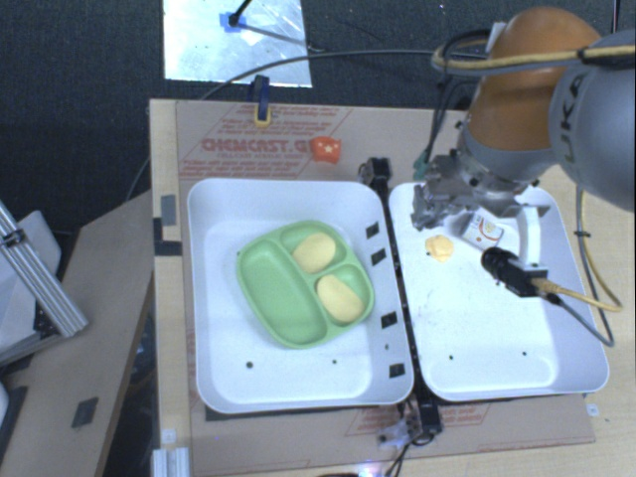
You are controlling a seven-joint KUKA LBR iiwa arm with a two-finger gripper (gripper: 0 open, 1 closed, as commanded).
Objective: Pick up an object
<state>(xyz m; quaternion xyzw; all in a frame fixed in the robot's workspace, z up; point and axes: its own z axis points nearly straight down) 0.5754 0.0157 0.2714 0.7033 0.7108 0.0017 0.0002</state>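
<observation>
Looking down on the counter [104,266], the green plate [278,291] lies at a slant in the middle of the left bin [229,366]. It has one long compartment and two small ones on its right side. Each small one holds something yellow and rounded: the far piece [315,251] in the compartment farther from me and the near piece [341,299] in the one closer to me.

Right of the plate, across the seam where the two bins meet, is the right bin [497,361]. The arm [542,78] reaches in from the right, its orange band high above. Its pincer [433,215] hangs over the far left part of that bin, right of the plate and about level with the plate's far edge. I cannot tell whether the pincer is apart or together, because its tip is lost against the grey metal.

A small yellow lump [438,248] lies on the bin floor right of the plate, just on the near side of the pincer. I cannot tell whether the two touch. A white packet [485,231] with an orange mark lies just right of the lump, partly under the wrist.

Beyond the plate, behind the bins, is cardboard [248,142] with red print. On it, up and to the right of the plate, sits a small orange thing [326,149]. A blue clamp [261,97] grips the cardboard's far edge. Farther back still lies a sheet of foil [234,28].
</observation>
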